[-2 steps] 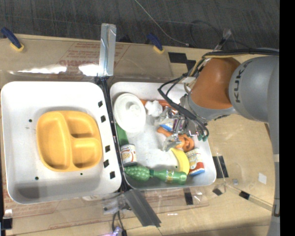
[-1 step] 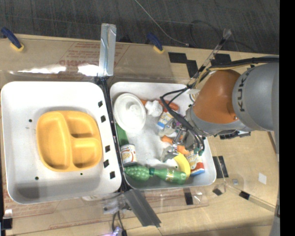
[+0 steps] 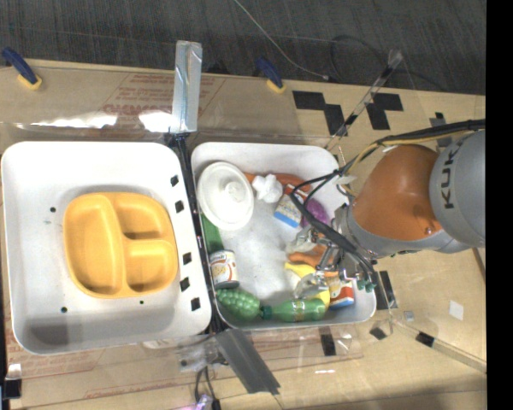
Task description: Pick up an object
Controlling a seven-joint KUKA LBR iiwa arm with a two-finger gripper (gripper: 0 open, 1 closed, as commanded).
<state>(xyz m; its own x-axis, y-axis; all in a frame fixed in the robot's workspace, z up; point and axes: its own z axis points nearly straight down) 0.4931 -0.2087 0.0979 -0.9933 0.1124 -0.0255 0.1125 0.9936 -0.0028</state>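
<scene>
Yellow toy (image 3: 301, 272) lies right beside your gripper (image 3: 325, 273), w/ clutter packed round it in the right bin (image 3: 265, 154)'s near corner. Can't tell if jaws are released or clenched. Green bottle (image 3: 297, 310) lies just below, long axis sideways.

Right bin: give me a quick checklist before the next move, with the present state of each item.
1. End effector over the right bin: ok, it sits low among the clutter at the bin's right side.
2. Object seen held: cannot tell, cables and toys hide the tip.
3. Graspable targets nearby: ok, yellow toy and green bottle lie close.
4. White lid clear of the arm: ok, it lies apart at the bin's upper left.
5. Drop spot: ok, the yellow tray rests in the left bin.
</scene>
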